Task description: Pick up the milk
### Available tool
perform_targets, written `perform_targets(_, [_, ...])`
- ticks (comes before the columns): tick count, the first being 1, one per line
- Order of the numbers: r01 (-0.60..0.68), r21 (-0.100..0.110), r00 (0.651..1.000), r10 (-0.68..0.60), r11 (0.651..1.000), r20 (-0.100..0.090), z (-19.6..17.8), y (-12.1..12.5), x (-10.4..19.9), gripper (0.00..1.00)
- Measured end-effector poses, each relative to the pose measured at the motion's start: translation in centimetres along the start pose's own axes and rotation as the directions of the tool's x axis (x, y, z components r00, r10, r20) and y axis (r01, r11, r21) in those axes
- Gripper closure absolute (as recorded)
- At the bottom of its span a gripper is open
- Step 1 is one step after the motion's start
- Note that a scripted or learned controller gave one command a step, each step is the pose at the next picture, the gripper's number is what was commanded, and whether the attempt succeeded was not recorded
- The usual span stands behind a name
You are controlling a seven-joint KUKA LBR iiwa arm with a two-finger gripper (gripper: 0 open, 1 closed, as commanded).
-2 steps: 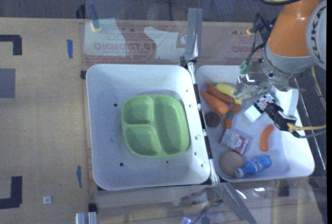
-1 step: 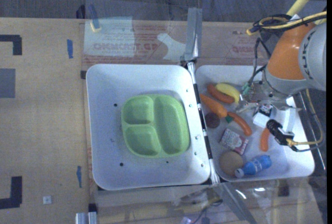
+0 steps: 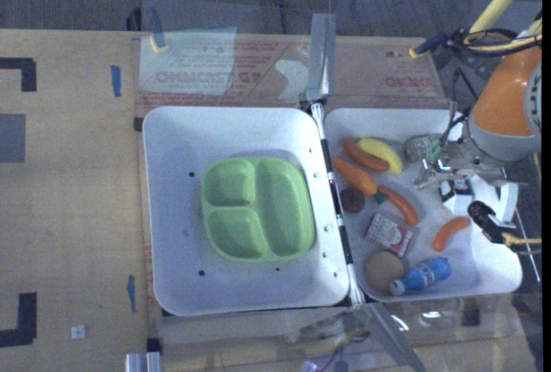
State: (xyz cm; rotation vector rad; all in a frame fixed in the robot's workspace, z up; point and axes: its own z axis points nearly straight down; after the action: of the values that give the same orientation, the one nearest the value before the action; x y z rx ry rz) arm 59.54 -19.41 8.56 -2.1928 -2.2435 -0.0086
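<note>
White bins sit side by side before you. Your gripper [image 3: 448, 176] hovers over the right bin [image 3: 499, 275], near its right side; I cannot tell how it is set. Your milk [image 3: 386, 232], a small carton, lies mid-bin, left of the gripper, beside an orange sausage [image 3: 399, 204].

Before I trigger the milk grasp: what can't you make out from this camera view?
- Gripper: fingers too small and blurred among wrist hardware to read.
- Milk carton: label too small to read.
- Arm: cut off by the right edge.
- Blue bottle: too blurred to tell its contents.
</note>
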Motion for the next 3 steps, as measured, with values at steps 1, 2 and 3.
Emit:
perform_targets(1, [0.018,0.004,0.999,-0.018,1.0,-0.027,-0.2,0.5,1.9,0.0])
perform_targets(2, [0.094,-0.001,0.995,-0.094,0.996,-0.032,-0.2,1.0,1.3,0.0])
perform_targets(3, [0.174,0.007,0.984,-0.173,0.985,-0.04,-0.4,2.2,0.6,0.0])
